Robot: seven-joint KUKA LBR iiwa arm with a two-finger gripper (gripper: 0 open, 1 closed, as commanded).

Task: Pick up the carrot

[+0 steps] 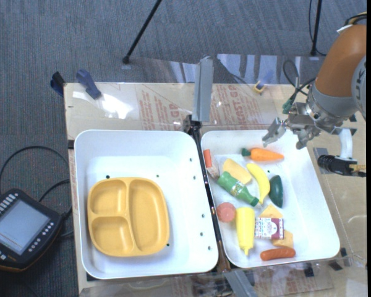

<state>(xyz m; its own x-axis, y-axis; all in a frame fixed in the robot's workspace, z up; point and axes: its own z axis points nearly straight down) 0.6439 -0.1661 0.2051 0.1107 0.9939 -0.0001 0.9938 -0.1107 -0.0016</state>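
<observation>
At the upper right of the frame the gripper (287, 133) hangs with its fingers spread apart and nothing between them, just above the carrot (265, 155), which lies at the top of the right bin (318, 193). Below the carrot that bin holds a banana (260, 181), a green bottle (237, 188), a yellow bottle (245, 229) and a small carton (269, 228). The left bin (142, 144) holds a yellow divided tray (128, 216).

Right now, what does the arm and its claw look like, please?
The arm is a rounded body, orange on its upper part and grey below near the wrist. The claw is grey metal with thin fingers. Thin dark cables loop beside the wrist.
</observation>
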